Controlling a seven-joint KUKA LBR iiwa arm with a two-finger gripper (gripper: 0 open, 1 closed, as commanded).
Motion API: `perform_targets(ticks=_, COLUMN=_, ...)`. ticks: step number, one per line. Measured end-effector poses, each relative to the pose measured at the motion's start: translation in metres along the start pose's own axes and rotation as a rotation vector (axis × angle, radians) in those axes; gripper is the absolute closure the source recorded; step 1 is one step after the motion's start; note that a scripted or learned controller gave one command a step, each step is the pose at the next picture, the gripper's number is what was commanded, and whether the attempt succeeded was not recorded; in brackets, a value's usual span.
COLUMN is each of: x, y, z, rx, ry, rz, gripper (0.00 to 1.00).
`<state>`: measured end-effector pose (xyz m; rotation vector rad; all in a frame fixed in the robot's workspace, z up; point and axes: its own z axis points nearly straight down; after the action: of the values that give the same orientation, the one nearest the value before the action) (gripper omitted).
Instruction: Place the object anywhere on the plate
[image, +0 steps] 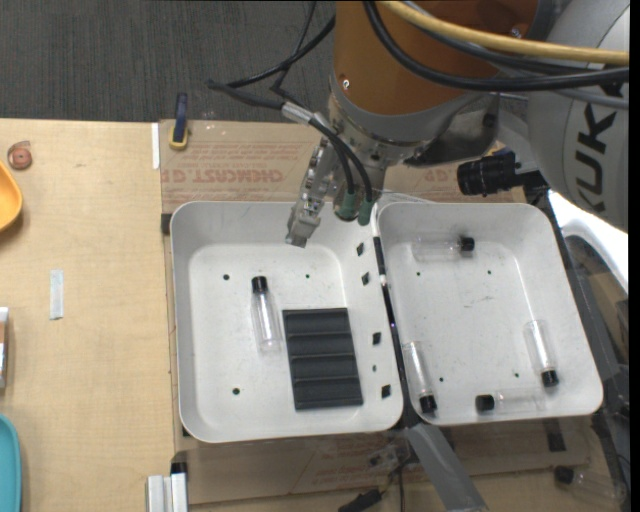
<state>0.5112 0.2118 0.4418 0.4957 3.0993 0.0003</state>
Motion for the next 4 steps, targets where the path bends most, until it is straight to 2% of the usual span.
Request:
perform_targets(ticks=1, x=-0.036, y=0.030, z=0.001, rx=0.000, ry=0.001, rz=-0.158, gripper=1.00)
perform_targets(ticks=2, x=-0.068, y=0.039, z=0.001, rx=0.000, ry=0.000, rz=-0.264, gripper=1.00)
perform_targets(ticks=3, x=-0.038, y=0.029, z=0.000, rx=0.000, ry=0.001, rz=-0.365, gripper=1.00)
perform_targets(ticks=4, x=0.020, y=0.011, z=0.000, rx=0.000, ry=0.001, rz=-0.489, gripper=1.00)
